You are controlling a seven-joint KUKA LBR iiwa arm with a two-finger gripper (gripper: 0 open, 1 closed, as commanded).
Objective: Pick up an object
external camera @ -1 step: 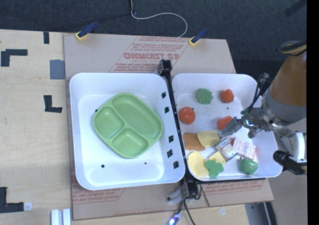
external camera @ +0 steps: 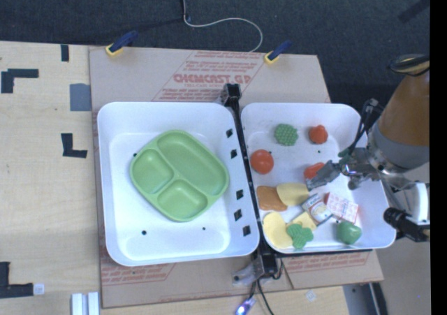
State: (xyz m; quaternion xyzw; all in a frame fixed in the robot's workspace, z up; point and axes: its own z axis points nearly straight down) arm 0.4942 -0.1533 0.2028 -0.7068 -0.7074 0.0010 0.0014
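Toy food lies heaped in the right bin (external camera: 293, 112); your claw (external camera: 323, 175) hovers low over the pale yellow piece (external camera: 292, 193), and you cannot tell its state. You're at the approach; next, descend and close

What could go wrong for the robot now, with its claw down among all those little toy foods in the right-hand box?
The gripper sits low in the right bin, where toys are crowded. Closing there, it might nudge the small red piece or the pale yellow piece aside instead of catching one. It could also pinch two neighbours together, such as the yellow piece and the pink-and-white packet, and drop both on lifting. Round items like the orange ball may roll away if bumped.
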